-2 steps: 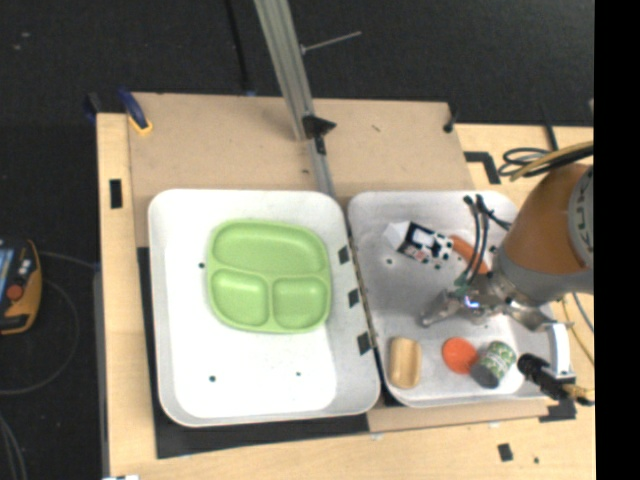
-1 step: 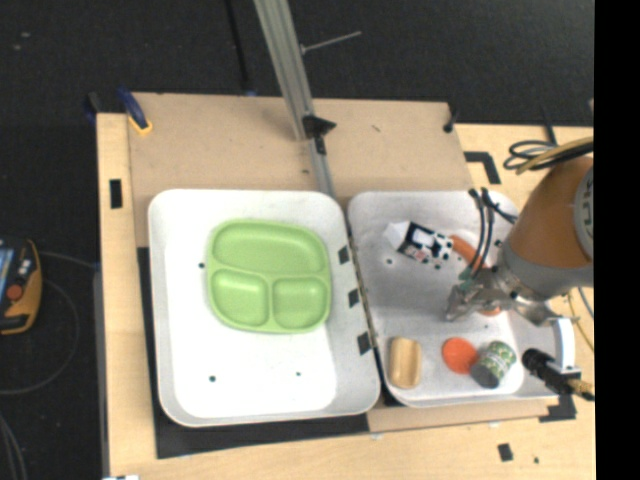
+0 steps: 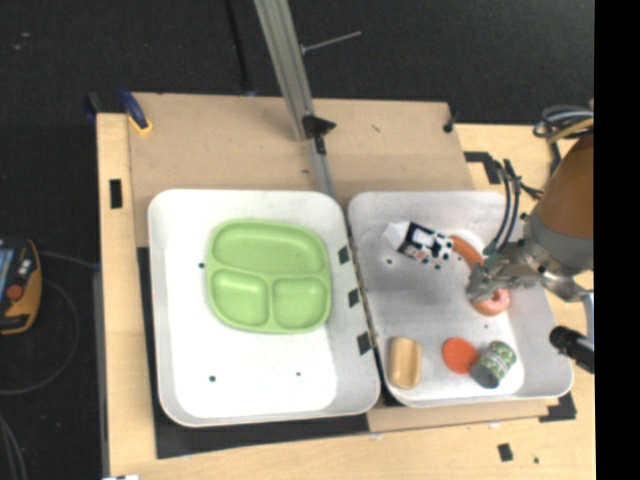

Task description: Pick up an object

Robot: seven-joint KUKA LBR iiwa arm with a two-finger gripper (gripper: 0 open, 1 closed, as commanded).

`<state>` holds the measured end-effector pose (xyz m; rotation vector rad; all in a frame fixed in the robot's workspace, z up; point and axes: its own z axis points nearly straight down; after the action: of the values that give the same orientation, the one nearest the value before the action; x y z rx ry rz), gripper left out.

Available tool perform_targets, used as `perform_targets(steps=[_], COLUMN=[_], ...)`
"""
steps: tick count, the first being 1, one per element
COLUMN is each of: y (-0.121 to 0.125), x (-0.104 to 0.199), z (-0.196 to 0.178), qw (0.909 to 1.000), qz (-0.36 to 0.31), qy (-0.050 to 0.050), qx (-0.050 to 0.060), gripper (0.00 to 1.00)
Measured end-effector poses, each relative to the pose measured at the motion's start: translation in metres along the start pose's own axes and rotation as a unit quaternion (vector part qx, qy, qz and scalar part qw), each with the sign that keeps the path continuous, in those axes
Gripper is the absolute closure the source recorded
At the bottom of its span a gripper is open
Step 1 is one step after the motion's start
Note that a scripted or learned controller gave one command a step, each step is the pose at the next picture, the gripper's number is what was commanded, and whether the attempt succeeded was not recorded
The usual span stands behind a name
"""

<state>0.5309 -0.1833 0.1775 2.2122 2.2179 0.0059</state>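
A: Where's the gripper (image 3: 489, 286) hanging?
B: Over the right bin (image 3: 400, 213), directly atop a pink disc (image 3: 493, 303) lying flat. Grip state: I cannot tell.

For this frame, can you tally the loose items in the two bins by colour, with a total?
Green: 1, the divided plate in the left bin
Orange or red: 3, a carrot-like piece, a round piece, a pinkish ring under the gripper
Tan: 1, a block
Black and white: 1, a patterned box
Grey-green: 1, a can
Total: 7
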Motion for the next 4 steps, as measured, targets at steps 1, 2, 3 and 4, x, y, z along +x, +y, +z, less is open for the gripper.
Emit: perform_targets(steps=[1,2,3,4], y=[0.002,0.004,0.014,0.034], x=[0.001,0.001,0.052,0.098], z=[-0.044,-0.109,-0.094,-0.077], qw=[1.0,1.0,1.0,1.0], qz=[0.0,-0.001,-0.001,-0.002], qy=[0.0,0.0,0.001,0.002], qx=[0.001,0.0,0.003,0.005], gripper=[1.0,1.0,1.0,1.0])
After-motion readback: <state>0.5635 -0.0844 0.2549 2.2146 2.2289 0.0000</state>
